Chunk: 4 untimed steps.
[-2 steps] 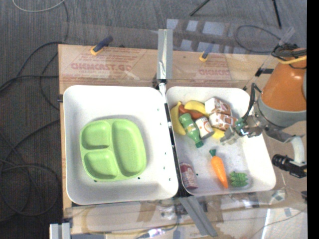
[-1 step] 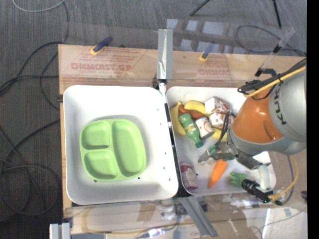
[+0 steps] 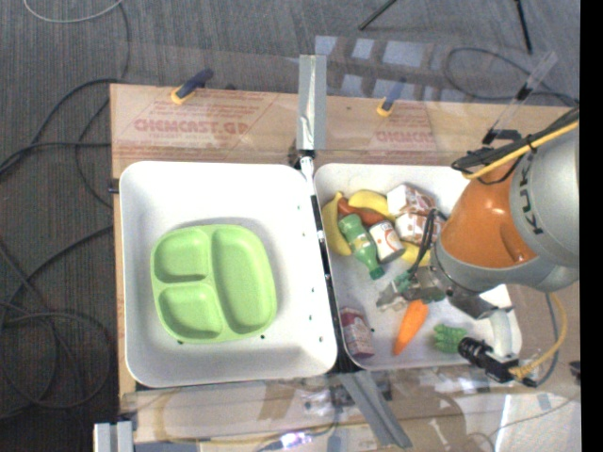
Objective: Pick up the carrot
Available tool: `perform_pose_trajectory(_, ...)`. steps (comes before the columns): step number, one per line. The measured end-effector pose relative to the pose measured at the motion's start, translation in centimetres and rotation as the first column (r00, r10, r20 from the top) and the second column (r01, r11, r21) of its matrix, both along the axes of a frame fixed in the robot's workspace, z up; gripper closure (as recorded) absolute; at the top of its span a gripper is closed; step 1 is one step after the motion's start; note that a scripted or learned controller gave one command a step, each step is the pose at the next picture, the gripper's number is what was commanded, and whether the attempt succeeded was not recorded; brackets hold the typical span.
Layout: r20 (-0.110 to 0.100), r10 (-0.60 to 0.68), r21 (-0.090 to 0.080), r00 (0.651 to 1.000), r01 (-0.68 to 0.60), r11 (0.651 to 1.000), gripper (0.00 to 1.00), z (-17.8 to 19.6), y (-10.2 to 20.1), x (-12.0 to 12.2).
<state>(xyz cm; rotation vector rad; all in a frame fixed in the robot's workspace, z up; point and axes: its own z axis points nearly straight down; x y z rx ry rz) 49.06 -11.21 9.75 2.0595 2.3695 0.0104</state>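
The arm [image 3: 513, 224] is reaching in from the right and hanging low over the right bin [image 3: 363, 304], its orange band sitting above the clutter there. The gripper [image 3: 407, 293] is hovering right at the top end of the carrot [image 3: 409, 325], and its metal tips seem to be touching or just about touching that thick end. From where I'm standing I cannot tell how far apart the fingers are, or whether they are closing on anything; the wrist is covering most of them.

The carrot is lying flat on the bin floor near the front, thick end toward the gripper and point angled toward the front wall. It is lying a little apart from the heap at the back, where a banana [image 3: 332, 222], a green bottle [image 3: 362, 246] and a couple of small cartons [image 3: 412, 213] are crowding together. That open spot is probably why the arm is coming down here, since nothing is leaning on the carrot.

A small green piece [image 3: 448, 338] is resting just beside it on the right, and a dark purple thing [image 3: 356, 332] near it on the left. The left bin [image 3: 141, 196] is holding a green divided plate [image 3: 215, 282].

I'd say the grab is just beginning, not done.
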Motion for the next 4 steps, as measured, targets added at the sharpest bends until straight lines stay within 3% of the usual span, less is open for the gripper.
perform_pose_trajectory(1,-0.008,0.293,0.000,0.956,-0.293,0.956,1.00,8.5,2.6,-0.7)
perform_pose_trajectory(2,-0.008,0.293,-0.001,0.956,-0.293,0.956,0.00,8.5,2.5,-0.7)
perform_pose_trajectory(3,-0.010,0.305,-0.002,0.952,-0.305,0.952,0.00,1.3,0.9,-0.8)
perform_pose_trajectory(4,-0.011,0.306,0.004,0.952,-0.306,0.952,1.00,2.1,1.1,-0.9)
